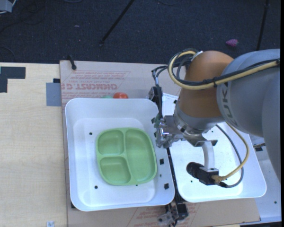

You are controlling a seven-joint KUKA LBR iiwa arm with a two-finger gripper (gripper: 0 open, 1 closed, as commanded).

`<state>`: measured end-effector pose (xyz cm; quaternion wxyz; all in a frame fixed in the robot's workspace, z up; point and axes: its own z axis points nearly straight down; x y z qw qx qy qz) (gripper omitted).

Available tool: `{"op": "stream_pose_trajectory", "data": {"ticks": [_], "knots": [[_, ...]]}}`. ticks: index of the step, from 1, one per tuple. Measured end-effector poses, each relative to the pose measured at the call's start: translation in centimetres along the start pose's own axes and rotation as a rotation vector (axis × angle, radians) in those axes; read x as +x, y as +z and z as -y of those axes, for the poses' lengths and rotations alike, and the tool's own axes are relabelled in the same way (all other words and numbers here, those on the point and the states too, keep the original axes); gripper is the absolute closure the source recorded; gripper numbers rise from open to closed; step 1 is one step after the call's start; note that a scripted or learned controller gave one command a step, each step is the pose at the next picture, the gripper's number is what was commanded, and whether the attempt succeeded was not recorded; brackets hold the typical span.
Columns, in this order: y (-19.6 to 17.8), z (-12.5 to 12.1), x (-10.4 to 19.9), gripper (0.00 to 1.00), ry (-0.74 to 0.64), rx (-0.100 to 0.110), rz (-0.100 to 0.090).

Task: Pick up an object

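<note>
Approach step judged in hand; the gripper (162, 135), closure indiscernible, hovered just beside the green three-compartment plastic tray (126, 156); the next move likely required descent onto its rim.

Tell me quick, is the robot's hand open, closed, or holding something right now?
Hand: cannot be told. It is at the right rim of the left bin, beside the green plate.
</note>
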<state>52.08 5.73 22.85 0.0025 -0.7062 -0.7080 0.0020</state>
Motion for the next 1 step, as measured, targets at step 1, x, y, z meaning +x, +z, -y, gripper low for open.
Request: {"op": "stream_pose_trajectory", "data": {"ticks": [1], "knots": [[1.21,-0.46,5.09,1.00,-0.001,-0.002,0.000]]}}
